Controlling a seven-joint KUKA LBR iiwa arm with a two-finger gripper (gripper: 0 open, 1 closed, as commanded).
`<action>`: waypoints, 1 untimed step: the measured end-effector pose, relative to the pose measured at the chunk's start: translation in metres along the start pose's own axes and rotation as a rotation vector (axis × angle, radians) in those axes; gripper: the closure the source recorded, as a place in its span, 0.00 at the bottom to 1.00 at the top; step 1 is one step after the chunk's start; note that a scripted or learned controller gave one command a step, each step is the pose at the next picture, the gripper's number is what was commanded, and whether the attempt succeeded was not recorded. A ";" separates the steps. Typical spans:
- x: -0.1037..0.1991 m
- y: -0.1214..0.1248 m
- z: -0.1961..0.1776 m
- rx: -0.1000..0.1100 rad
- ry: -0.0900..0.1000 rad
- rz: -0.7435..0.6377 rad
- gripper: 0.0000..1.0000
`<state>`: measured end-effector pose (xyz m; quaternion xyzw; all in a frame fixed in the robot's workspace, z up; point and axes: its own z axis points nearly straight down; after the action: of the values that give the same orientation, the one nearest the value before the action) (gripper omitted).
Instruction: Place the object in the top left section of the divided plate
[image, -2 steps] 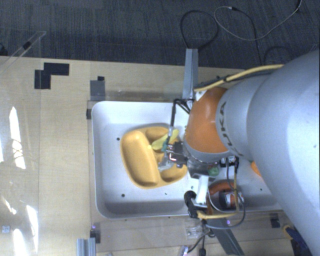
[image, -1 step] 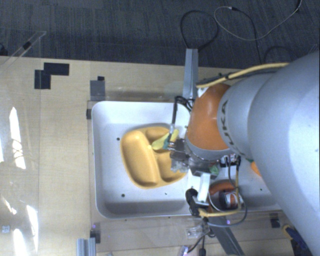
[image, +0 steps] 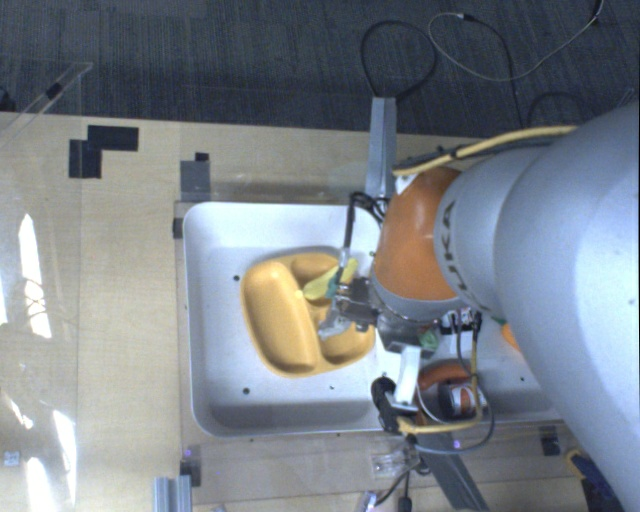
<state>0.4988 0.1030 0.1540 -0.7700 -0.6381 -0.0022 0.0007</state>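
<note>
The arm (image: 520, 230) covers most of the right bin (image: 520, 385), leaving a strip of its floor and near rim in sight; the arm itself runs off the right and bottom edges; the right side of the yellow divided plate (image: 285, 315) lies under the wrist, so its right sections are only partly seen; the claw (image: 340, 305) is small and blurred against the plate, its fingers impossible to read; a pale yellow-green object (image: 322, 285) at the claw is partly hidden, its shape unclear; an orange round thing (image: 445, 385) in the right bin is partly masked by cables; the table (image: 110, 330) is cut off at left and bottom.
</note>
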 end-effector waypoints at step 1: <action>0.042 -0.019 -0.021 0.001 -0.003 0.106 0.00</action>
<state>0.4873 0.1475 0.1750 -0.8028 -0.5962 -0.0009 0.0001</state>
